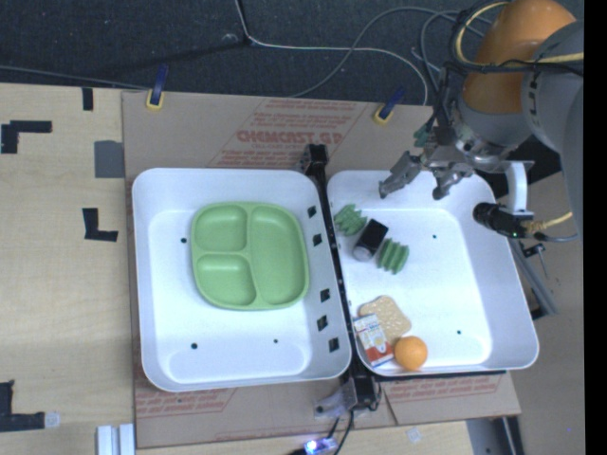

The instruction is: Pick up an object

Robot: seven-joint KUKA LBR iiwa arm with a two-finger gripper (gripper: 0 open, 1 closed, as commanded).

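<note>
My gripper (418, 184) hangs over the back edge of the right bin (474, 254), its two fingers spread apart and nothing between them. Below and to its left, in the right bin, lie a green ridged piece (350, 220), a black cylinder (370, 239) and a second green ridged piece (393, 255). Near the bin's front sit a tan cracker-like item (387, 315), a small red and white carton (372, 339) and an orange (411, 353).
The left bin (161, 282) holds a green divided plate (251, 255). A black divider with clips (327, 254) runs between the bins. Cables (379, 36) trail across the dark backdrop behind the bench. The arm's orange band (517, 45) is at top right.
</note>
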